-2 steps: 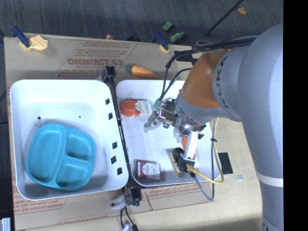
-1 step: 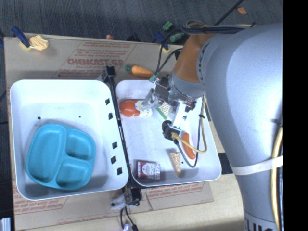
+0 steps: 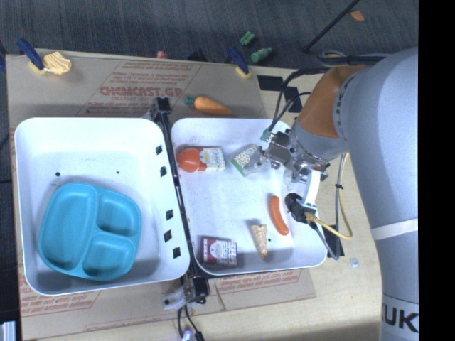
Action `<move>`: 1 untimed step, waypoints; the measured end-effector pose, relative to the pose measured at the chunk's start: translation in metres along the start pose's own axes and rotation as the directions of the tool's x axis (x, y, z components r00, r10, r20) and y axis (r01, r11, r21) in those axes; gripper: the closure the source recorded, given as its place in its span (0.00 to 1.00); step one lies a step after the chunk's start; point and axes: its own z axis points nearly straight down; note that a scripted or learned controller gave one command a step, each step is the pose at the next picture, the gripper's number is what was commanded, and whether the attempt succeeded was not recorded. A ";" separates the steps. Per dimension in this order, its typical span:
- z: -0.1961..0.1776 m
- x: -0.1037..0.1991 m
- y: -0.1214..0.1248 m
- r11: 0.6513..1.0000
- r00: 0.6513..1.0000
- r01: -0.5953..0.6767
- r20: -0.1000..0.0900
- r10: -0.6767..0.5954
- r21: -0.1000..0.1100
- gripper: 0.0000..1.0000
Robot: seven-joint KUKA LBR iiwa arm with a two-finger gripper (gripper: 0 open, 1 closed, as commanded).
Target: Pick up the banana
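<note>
My gripper point(image 3: 263, 150) is low in the right bin point(image 3: 234, 128), near its far right side. Its tip is right beside a small green-and-white checked item point(image 3: 246, 158). The wrist and its cables cover the fingers. Near it in this bin lie an orange-red round fruit point(image 3: 188, 160), a small white carton point(image 3: 212, 159), a red sausage point(image 3: 279, 214), a tan cone-shaped piece point(image 3: 260, 239) and a dark red box point(image 3: 217, 251).
The left bin point(image 3: 43, 137) holds a blue sectioned plate point(image 3: 89, 230). A carrot point(image 3: 211, 106) lies on the cardboard just beyond the right bin. A blue clamp with a yellow piece point(image 3: 51, 63) sits at the far left corner. My arm point(image 3: 377, 155) fills the right side.
</note>
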 end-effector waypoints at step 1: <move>0.030 0.084 -0.044 0.999 0.999 -0.047 -0.001 0.047 0.001 0.00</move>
